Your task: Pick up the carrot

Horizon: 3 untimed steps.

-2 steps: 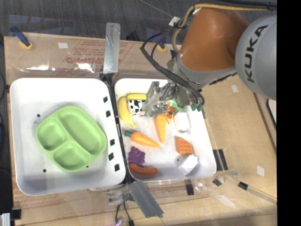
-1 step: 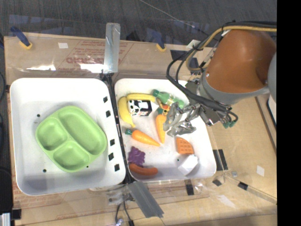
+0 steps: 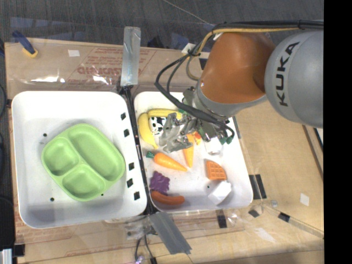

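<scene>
Colours noted: both bins [image 3: 33, 109] white. Plate [image 3: 82, 161] light green. Carrot [image 3: 169, 161] orange with green tip. Banana [image 3: 147, 124] yellow, a black-and-white patch seen beside it. Waffle [image 3: 216, 170] orange, grid-patterned. Grapes [image 3: 160, 180] purple. Sausage [image 3: 168, 200] reddish-brown. Block [image 3: 220, 192] white. Arm [image 3: 291, 76] grey, "KUKA" lettered in black, band [image 3: 234, 65] orange. Gripper [image 3: 177, 136] metallic grey. Bench [image 3: 275, 164] tan.

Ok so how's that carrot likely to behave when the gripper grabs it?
The carrot looks like a rigid toy, so it probably won't flex. Its tapered, rounded body may slip toward the thin end or roll when squeezed. It lies beside a second orange cone piece and near the grapes, so a nudge could shift those.
</scene>
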### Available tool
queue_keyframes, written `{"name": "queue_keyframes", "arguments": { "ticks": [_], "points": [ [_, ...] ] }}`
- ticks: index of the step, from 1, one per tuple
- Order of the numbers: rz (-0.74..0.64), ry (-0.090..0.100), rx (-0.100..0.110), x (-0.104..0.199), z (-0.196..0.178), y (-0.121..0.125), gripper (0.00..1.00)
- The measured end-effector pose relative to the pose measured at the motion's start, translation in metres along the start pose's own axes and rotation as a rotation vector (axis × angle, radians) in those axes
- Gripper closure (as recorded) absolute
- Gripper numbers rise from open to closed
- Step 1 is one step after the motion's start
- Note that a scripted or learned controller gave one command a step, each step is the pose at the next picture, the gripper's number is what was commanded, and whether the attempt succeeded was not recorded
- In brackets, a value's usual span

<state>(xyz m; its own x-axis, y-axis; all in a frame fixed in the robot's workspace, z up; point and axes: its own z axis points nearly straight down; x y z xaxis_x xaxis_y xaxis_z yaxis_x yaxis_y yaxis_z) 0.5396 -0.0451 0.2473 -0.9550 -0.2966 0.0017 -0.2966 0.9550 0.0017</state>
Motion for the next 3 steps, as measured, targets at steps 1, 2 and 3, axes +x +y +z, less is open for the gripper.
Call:
{"name": "queue_keyframes", "arguments": {
  "ticks": [1, 2, 3],
  "points": [
    [-0.206, -0.004, 0.003, -0.106, -0.007, -0.049, 1.00],
    [-0.455, -0.007, 0.008, -0.088, -0.082, -0.115, 1.00],
    [-0.578, -0.001, -0.002, -0.049, -0.012, -0.017, 1.00]
  ]
}}
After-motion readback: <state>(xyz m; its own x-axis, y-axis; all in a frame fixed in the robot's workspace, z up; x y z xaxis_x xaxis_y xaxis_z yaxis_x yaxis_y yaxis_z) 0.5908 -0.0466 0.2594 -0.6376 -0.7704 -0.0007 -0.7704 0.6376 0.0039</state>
